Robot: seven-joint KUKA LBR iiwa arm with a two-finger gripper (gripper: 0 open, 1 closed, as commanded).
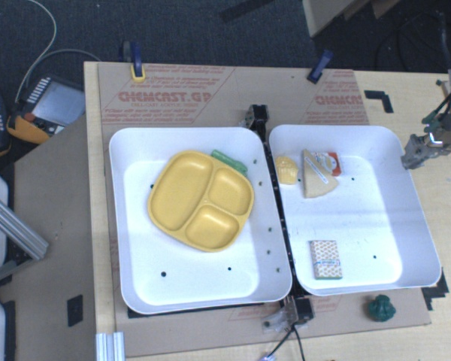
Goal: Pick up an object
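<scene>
My tool (428,145) is parked off the right bin's (406,277) far edge, can't tell its state (too blurry). Small patterned card box (326,259) lies flat inside; it's so low I might just scrape plastic.

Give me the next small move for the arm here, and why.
Probably bring the hand leftward over the right bin and line up above the card. The hand sits at the bin's right edge, holding nothing visible. The card lies flat and alone in the bin's near part, while the wedge and yellow lump crowd together at the far side, so it looks the easier pick.
</scene>
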